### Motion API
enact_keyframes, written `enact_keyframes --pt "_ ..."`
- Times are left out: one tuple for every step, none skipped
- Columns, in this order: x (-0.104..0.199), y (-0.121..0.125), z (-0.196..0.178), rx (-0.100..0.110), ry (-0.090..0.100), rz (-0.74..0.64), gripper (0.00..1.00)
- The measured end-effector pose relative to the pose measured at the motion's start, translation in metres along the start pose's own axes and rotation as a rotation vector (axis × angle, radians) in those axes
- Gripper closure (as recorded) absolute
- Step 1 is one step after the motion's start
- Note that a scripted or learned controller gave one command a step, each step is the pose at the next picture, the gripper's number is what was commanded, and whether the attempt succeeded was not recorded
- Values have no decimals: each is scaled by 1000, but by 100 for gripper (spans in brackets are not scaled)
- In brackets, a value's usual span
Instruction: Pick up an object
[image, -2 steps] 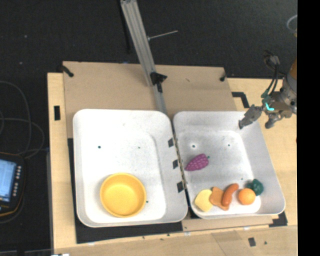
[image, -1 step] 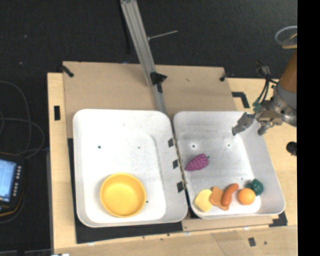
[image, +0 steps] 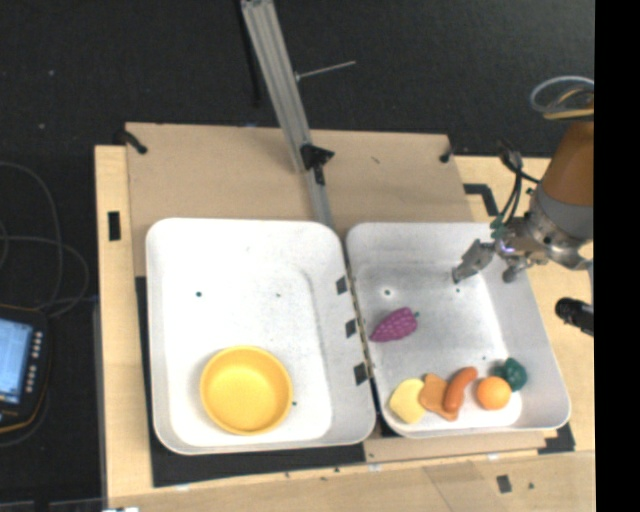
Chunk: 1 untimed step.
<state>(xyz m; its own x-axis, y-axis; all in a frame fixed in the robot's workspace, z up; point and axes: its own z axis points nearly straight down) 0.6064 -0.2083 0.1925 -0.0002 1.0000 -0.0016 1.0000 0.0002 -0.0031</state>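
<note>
Now the gripper (image: 492, 262) hangs over the upper right part of the right bin (image: 430, 255), fingers spread apart, with nothing between them.

Below it and to the left, near the bin's middle, lies a purple grape bunch (image: 394, 325), bumpy and oval, its long axis tilted, the narrow end pointing up and right. Along the near edge, from left to right, lie a pale yellow lump (image: 406, 399), an orange flat piece (image: 434, 394), a smooth red-orange sausage (image: 461, 387) leaning right, a round orange (image: 492, 393) and a dark green thing (image: 514, 372). A glossy yellow bowl (image: 246, 389) sits in the left bin (image: 240, 260).
</note>
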Motion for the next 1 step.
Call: enact_keyframes --pt "2 -1 43 0 0 1 0"
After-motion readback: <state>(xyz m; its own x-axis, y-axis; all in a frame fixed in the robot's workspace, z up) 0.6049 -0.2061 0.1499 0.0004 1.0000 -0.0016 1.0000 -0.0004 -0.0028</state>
